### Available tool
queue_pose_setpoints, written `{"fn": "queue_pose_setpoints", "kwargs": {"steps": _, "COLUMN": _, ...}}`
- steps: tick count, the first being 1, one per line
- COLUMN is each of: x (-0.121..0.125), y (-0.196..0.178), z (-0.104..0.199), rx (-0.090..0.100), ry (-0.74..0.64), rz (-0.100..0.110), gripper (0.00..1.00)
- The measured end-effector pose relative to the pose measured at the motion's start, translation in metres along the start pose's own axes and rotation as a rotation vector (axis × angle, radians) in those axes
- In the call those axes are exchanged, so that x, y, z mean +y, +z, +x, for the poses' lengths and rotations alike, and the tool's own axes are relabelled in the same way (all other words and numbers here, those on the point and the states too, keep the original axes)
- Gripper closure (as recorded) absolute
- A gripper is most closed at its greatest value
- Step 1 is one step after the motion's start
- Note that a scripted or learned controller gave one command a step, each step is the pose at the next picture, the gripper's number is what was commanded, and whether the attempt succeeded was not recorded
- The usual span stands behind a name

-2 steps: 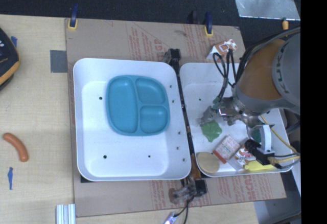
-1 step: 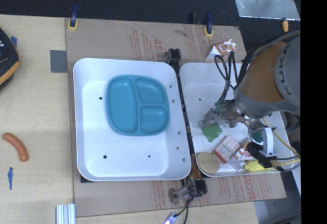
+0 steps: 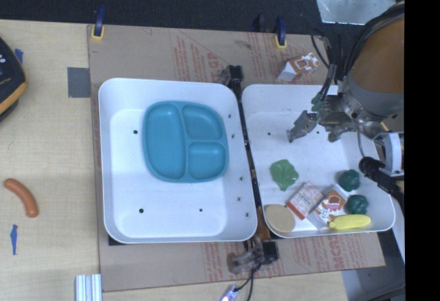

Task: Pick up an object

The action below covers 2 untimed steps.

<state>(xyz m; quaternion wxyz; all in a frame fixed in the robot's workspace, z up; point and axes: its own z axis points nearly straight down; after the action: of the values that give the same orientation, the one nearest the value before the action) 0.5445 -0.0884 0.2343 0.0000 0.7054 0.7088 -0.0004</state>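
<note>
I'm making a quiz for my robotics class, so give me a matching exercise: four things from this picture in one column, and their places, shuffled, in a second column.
Things:
1. blue plate
2. sausage
3. banana
4. small carton

Places:
A. on the cardboard above the right bin
B. in the left bin
C. on the bare bench, far left
D. at the right bin's bottom edge

Pairs: 1-B, 2-C, 3-D, 4-A
</note>
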Motion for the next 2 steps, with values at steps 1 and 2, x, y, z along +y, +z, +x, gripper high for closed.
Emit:
{"fn": "queue_pose_setpoints", "kwargs": {"steps": 1, "x": -0.015, "y": 0.114, "z": -0.004, "rx": 0.001, "ry": 0.001, "rz": 0.005, "gripper": 0.0}}
{"fn": "queue_pose_setpoints", "kwargs": {"steps": 2, "x": -0.018, "y": 0.143, "z": -0.01, "rx": 0.0, "ry": 0.0, "rz": 0.004, "gripper": 0.0}}
